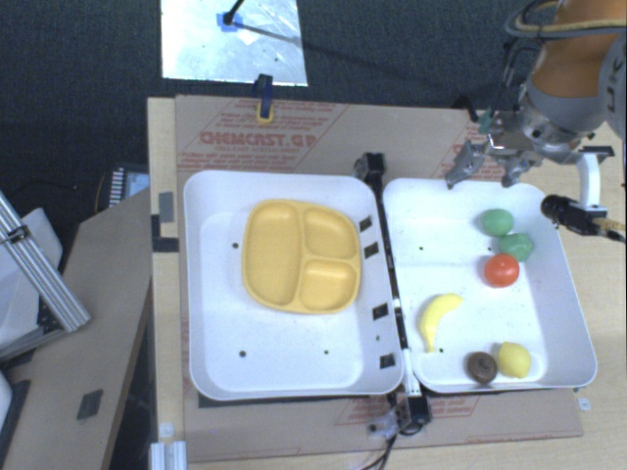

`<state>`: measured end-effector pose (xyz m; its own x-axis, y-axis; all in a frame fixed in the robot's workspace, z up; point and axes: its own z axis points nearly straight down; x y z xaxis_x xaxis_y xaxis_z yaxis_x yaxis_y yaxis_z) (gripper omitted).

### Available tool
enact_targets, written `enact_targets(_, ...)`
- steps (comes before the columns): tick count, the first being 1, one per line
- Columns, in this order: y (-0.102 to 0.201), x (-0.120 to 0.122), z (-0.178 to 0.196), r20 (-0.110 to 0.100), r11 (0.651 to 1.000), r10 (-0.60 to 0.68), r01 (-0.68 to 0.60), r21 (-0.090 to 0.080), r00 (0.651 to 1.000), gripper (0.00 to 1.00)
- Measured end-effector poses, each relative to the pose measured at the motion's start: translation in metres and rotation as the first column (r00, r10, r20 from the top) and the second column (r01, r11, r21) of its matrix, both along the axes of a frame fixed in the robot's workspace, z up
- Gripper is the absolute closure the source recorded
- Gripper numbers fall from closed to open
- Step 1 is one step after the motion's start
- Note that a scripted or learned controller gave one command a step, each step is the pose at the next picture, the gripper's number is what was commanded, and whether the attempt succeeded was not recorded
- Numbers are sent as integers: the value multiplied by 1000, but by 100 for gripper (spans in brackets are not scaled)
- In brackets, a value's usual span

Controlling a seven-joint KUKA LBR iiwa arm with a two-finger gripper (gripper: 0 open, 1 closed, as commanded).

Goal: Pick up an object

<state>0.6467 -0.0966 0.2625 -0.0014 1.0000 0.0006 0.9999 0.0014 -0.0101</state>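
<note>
while hovering over the far edge of the right bin [563,292], gripper [487,171] spread open, two fingers [460,169] pointing down with a clear gap and nothing held between them. grey arm [573,62] with orange band reaching in from the far right. in the right bin, six small things: a green ball [497,221] nearest the gripper, a second green piece [517,247] just beside it to the right and nearer, a red tomato [502,270] touching or nearly touching that one. nearer still, a yellow banana [438,318] toward the bin's left side, well apart from the tomato. at the near edge, a brown disc [481,366] and a yellow lemon [514,359] side by side, touching. all lying loose on the bin floor, apart from the gripper. in the left bin [211,292], a yellow tray [300,255] with three compartments, lying flat around the middle. both bins side by side on a cardboard sheet [294,135], black clips [371,164] along the seam between them.
</note>
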Motion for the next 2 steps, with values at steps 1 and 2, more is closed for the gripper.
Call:
enact_targets(1, 0, 2, 7, 12, 1000, 2, -2, -1, 1000, 0)
enact_targets(2, 4, 1, -55, 7, 1000, 1, -1, 0, 1000, 0)
